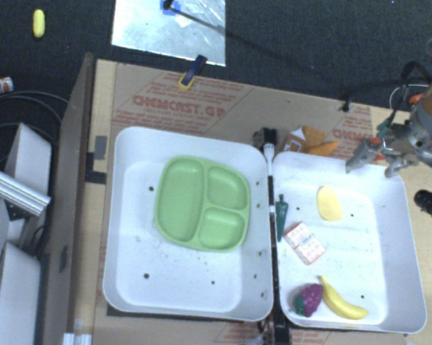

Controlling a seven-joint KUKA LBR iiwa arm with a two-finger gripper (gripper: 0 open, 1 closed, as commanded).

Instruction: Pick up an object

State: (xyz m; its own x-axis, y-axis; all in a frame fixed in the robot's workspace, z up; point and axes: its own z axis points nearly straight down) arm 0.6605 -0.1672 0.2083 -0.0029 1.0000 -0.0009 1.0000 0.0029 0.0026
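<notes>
Pincer (375, 160) apart, empty, over far edge of rt bin (405, 232), above lemon (329, 203)

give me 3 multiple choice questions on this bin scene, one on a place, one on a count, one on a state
1. Where does the green three-compartment plastic plate lie?
A. left white bin
B. right white bin
C. on the cardboard

2. How many loose items lie on the floor of the right white bin?
A. two
B. four
C. six

3. How do the end effector fingers stand?
A. shut on the banana
B. shut on the plate
C. spread apart, nothing between them

Answers:
1 A, it sits inside the left white bin.
2 B: pale yellow lemon-like piece, pink-white box, purple toy grapes, yellow toy banana.
3 C, they hang apart above the bin's far rim.
</notes>
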